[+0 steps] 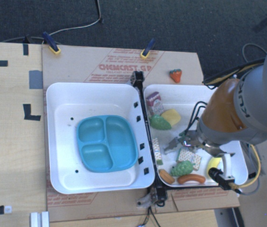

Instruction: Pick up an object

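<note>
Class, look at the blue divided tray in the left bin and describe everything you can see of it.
The blue divided tray is a light turquoise, plastic-looking dish with rounded corners and raised ridges that split it into three compartments: two smaller ones on the camera view's left side and one longer one on the right. It lies flat, turned slightly askew, on the floor of the left white bin, near the middle, clear of the walls. Nothing rests in it.

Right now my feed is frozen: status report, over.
Gripper low in right bin, nothing seen held. Toys crowded: green piece, yellow piece, sausage. Blue tray in left bin.
</note>
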Robot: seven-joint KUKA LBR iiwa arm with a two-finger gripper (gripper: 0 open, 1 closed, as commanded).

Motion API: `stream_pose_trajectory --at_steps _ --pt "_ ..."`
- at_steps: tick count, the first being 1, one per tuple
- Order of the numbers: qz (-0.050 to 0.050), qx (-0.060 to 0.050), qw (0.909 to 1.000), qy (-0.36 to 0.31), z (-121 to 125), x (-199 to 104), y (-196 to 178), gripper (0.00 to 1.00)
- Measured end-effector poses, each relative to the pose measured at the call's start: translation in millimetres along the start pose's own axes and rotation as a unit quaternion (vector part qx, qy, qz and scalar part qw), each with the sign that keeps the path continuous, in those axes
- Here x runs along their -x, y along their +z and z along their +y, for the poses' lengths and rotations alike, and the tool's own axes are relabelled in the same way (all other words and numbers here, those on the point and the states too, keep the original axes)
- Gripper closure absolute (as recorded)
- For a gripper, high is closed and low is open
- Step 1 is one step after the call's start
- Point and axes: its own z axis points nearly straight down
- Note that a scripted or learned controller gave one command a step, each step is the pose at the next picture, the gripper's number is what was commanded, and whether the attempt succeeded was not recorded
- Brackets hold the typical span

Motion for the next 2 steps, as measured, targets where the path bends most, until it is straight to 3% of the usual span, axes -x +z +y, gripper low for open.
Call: stream_pose_trajectory --at_steps 1,2 --pt "0.0 -0.001 1.0 0.0 57 -18 1 0.0" --pt "-0.001 -0.003 1.0 0.001 107 63 -73 0.0"
